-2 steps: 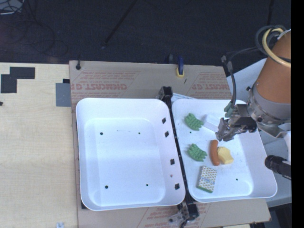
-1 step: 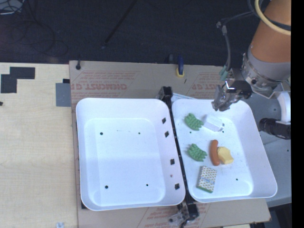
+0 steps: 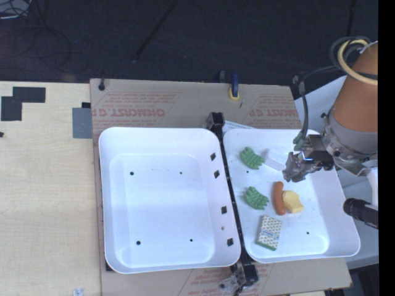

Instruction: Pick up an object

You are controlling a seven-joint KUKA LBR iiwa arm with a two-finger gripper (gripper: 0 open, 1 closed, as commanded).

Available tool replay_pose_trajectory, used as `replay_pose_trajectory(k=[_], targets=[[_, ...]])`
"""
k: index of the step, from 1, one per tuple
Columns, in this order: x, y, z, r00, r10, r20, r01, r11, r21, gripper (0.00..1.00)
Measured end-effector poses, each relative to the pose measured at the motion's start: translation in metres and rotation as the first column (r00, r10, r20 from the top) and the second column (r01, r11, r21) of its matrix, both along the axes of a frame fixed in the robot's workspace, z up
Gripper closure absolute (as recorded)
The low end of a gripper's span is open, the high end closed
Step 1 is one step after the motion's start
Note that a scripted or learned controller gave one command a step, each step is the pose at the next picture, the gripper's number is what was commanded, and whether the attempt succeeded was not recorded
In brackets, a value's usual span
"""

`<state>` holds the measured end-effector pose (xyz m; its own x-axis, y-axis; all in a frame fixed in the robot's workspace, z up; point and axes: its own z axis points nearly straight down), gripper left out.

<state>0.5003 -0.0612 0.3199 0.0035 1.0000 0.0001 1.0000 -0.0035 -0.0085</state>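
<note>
- Brown cardboard [image 3: 160,106] covers the bench under two white bins; the left bin [image 3: 117,165] sits beside the right bin [image 3: 333,239].
- Right bin contents: two green toys [image 3: 251,158] [image 3: 255,197], an orange sausage-shaped piece [image 3: 279,198] touching a yellow piece [image 3: 292,202], and a patterned small box [image 3: 269,232].
- Gripper [image 3: 296,170] hangs above the right bin, just up-right of the sausage piece; its state cannot be told.

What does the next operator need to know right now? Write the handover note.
Claw: above the right bin, with nothing seen between its fingers; open or shut can't be told.
Things, all in the right bin: two green pieces, an orange sausage-shaped piece touching a yellow piece, and a patterned packet near the front.
Done: nothing lifted.
Left: grasp and raise one object; the orange piece lies nearest the claw.
</note>
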Motion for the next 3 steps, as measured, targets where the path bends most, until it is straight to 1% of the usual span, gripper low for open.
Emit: replay_pose_trajectory(k=[1, 2, 3], targets=[[0.045, 0.046, 0.068, 1.0, 0.008, 0.014, -0.008, 1.0, -0.001, 1.0], [-0.021, 0.024, 0.021, 1.0, 0.0, -0.001, 0.0, 1.0, 0.0, 1.0], [0.036, 0.051, 0.076, 1.0, 0.007, 0.013, -0.007, 1.0, -0.001, 1.0]])
